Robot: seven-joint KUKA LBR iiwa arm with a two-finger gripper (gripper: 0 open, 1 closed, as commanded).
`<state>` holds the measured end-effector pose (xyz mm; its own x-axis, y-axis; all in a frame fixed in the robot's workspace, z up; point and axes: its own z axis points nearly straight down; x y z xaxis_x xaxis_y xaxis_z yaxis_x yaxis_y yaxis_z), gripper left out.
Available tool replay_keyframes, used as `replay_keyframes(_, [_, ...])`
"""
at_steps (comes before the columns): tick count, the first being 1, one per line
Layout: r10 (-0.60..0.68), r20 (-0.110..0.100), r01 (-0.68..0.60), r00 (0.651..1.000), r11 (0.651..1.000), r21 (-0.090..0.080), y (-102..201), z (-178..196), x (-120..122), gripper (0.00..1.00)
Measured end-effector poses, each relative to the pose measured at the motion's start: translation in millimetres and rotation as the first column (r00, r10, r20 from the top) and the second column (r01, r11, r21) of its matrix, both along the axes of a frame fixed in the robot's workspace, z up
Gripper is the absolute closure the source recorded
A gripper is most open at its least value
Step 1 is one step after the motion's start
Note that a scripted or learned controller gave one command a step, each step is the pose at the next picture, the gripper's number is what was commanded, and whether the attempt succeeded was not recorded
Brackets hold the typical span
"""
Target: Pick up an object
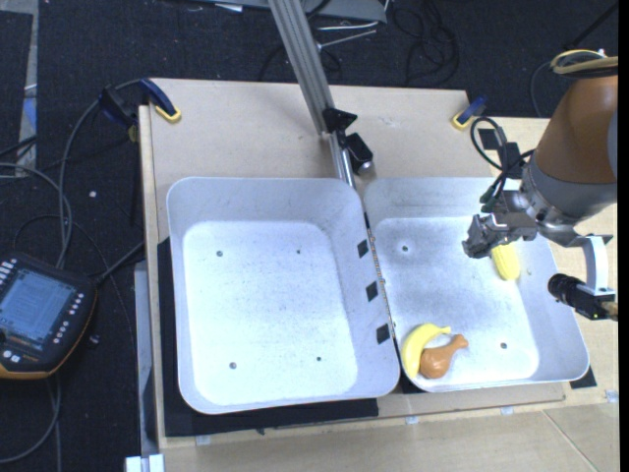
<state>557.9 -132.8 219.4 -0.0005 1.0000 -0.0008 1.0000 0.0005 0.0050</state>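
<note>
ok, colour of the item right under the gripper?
Yellow. The small item just below the gripper in the right bin, camera view.

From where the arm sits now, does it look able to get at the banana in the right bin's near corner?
Probably yes. The banana lies uncovered in the right bin, touching an orange toy and close to the bin wall. The pincer hangs over the same bin, by a yellow piece, with bare floor between.

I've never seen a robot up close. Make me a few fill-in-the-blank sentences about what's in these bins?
1. The gripper hangs over the ____ bin.
2. The small object just beside the gripper is coloured ____.
3. The banana lies touching an ____ drumstick-shaped toy.
4. Both bins are coloured ____.

Missing words: right; yellow; orange; white
</note>
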Motion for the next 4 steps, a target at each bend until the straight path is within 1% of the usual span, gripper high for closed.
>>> replay_keyframes(1, [0.005, -0.005, -0.005, 1.0, 1.0, 0.002, 54.3, -3.5, 22.6, 1.0])
replay_keyframes(2, [0.004, -0.004, -0.004, 1.0, 1.0, 0.002, 102.5, 9.3, 38.0, 1.0])
replay_keyframes(3, [0.004, -0.005, -0.004, 1.0, 1.0, 0.002, 156.7, 1.2, 46.6, 1.0])
replay_keyframes(4, [0.005, -0.005, -0.005, 1.0, 1.0, 0.002, 216.1, 9.4, 56.7, 1.0])
